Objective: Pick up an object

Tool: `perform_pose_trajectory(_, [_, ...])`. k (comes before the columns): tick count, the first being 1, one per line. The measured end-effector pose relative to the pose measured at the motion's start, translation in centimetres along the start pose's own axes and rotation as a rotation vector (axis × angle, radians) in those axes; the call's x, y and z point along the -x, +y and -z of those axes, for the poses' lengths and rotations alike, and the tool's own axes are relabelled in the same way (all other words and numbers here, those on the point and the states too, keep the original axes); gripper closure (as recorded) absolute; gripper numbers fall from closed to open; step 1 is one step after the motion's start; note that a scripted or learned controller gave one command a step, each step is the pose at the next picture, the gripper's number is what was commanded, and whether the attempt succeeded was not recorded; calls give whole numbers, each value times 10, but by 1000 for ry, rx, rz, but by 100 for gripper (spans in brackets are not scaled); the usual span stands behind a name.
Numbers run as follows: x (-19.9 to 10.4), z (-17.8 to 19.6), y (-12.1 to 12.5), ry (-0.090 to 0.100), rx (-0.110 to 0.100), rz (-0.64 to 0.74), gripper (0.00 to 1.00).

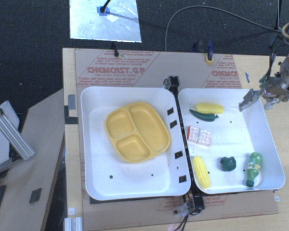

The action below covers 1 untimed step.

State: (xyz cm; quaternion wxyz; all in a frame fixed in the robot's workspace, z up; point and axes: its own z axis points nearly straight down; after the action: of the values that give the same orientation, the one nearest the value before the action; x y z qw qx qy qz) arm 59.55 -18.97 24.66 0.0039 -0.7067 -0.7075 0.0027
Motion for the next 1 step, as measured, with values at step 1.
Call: perform_pose_trajectory(1, [-1, 7, 2, -3, 12, 3, 0])
